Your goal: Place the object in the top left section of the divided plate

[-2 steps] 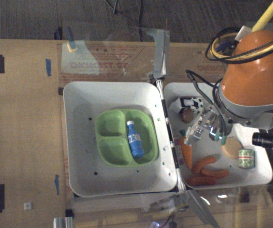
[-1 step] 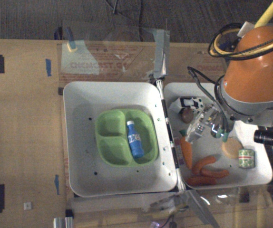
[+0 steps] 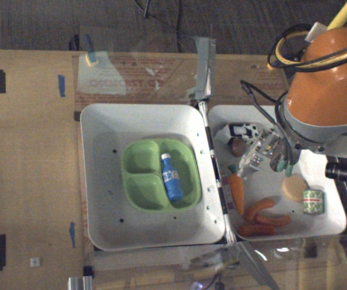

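The blue bottle [image 3: 171, 177] lies in the green plate's [image 3: 138, 192] right section, left bin [image 3: 101, 138]. The gripper [image 3: 264, 153] hovers over the right bin [image 3: 330, 219] near a carrot [image 3: 237, 193]; I can't tell its fingers' state.

A robotics lab: a taped cardboard tabletop [image 3: 28, 162] carries 2 white bins [image 3: 101, 180], and loose cables [image 3: 294, 47] loop over an industrial arm [image 3: 324, 83].

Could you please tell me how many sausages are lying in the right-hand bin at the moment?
2: one sausage beside the carrot, another sausage just below it near the bin's front edge. The arm may hide more.
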Robot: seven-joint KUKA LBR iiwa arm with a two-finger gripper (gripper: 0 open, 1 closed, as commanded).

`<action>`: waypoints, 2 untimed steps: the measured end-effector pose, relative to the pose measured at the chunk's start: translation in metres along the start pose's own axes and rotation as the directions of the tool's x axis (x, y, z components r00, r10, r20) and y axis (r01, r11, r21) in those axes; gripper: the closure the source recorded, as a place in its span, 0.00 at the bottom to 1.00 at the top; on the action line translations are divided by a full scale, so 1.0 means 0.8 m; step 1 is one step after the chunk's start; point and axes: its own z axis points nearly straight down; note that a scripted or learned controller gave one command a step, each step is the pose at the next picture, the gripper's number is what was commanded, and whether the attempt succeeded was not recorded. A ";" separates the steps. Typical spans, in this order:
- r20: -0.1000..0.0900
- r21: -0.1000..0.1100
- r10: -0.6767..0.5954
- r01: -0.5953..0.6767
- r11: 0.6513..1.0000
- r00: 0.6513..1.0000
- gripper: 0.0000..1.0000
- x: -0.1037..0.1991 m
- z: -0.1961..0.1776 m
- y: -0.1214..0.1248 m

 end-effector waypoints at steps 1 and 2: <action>0.002 -0.002 0.003 -0.003 1.000 1.000 1.00 -0.003 -0.011 0.000; -0.003 0.003 -0.030 0.030 1.000 1.000 1.00 -0.085 0.047 0.033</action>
